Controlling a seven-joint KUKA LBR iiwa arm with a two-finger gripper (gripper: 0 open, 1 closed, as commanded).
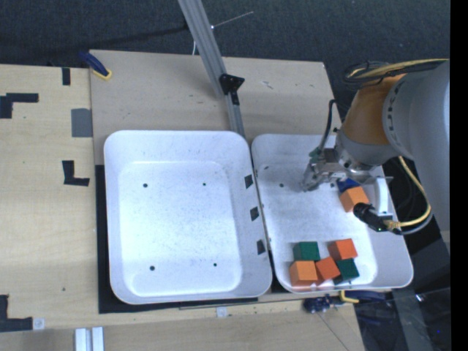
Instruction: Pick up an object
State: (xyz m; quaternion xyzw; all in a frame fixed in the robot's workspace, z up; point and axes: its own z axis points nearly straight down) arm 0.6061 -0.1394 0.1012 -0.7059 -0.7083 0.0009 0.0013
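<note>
- The gripper (316, 178) hangs over the right bin (281, 203); finger state: cannot tell.
- An orange block (355, 197) lies just right of it.
- It looks light, stiff; grasp opposite flat sides.

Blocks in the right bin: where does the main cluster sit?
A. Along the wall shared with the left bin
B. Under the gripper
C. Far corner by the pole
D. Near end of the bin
D: the green and orange blocks are bunched at the near end of the right bin, apart from the gripper.
</note>
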